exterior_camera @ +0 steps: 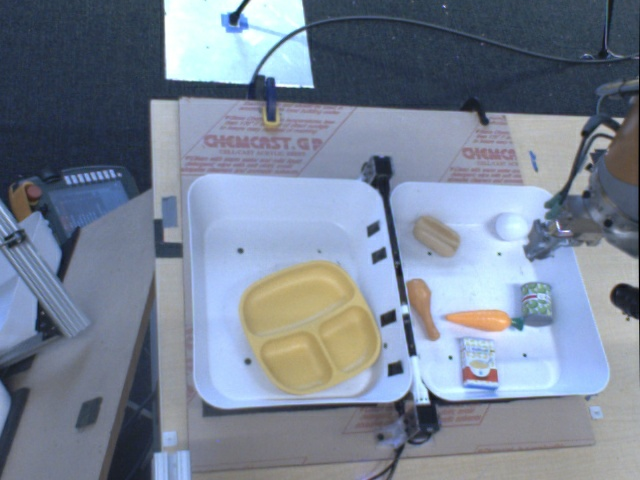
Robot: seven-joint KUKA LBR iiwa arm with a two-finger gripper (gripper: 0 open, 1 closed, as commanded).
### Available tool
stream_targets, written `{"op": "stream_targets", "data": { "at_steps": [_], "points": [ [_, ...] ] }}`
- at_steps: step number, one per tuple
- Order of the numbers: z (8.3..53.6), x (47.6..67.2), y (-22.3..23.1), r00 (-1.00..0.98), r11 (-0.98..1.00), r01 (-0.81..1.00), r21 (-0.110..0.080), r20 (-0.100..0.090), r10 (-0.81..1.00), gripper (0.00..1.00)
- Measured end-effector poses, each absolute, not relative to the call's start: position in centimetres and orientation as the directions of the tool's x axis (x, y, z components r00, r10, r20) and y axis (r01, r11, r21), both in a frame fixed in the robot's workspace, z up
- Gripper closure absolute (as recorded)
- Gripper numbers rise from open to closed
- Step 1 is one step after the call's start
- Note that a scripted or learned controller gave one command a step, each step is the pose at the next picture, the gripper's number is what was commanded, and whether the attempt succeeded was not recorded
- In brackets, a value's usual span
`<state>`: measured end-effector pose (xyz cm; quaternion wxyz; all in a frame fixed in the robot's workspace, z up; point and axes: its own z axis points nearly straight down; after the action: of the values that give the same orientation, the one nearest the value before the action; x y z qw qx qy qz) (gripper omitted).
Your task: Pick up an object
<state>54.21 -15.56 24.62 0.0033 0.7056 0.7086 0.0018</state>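
So the arm is parked at the right edge of the right bin [600, 368], with its gripper [545, 236] hanging over the bin's upper right rim. There's nothing visible between the tips, and from this angle it's too small and cluttered to tell what the grip is doing, so that's a can't-tell.

The right bin has all 6 candidates spread out with gaps between them, which is probably on purpose so a 2-finger grab has room on both sides. Closest to the gripper is a white ball [510, 226], just to its left near the back wall. A bread roll [436, 235] sits further left. Below those, a chicken drumstick [422, 307] lies near the divider, a carrot [480, 320] lies flat pointing left, and a small green can [536, 303] stands just off the carrot's leafy end. A little juice box [479, 362] sits near the front.

The left bin [215, 218] holds a yellow divided tray [308, 324] with 3 compartments, likely the drop spot.

Nothing's been picked yet. Best guess is the ball or the can goes next since they're nearest, though a round ball could easily squirt out of a pinch.
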Motion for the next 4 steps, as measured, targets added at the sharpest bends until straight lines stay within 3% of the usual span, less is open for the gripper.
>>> {"op": "stream_targets", "data": {
  "at_steps": [1, 2, 4],
  "points": [
    [25.1, 54.3, -15.6, -0.004, 0.004, 1.0, 0.003, -0.001, 1.0, 1.0],
    [24.3, 54.0, -10.2, -0.009, 0.009, 1.0, 0.002, 0.001, 1.0, 1.0],
    [23.1, 55.5, 0.4, -0.01, 0.01, 1.0, 0.001, 0.001, 1.0, 1.0]
  ]
}}
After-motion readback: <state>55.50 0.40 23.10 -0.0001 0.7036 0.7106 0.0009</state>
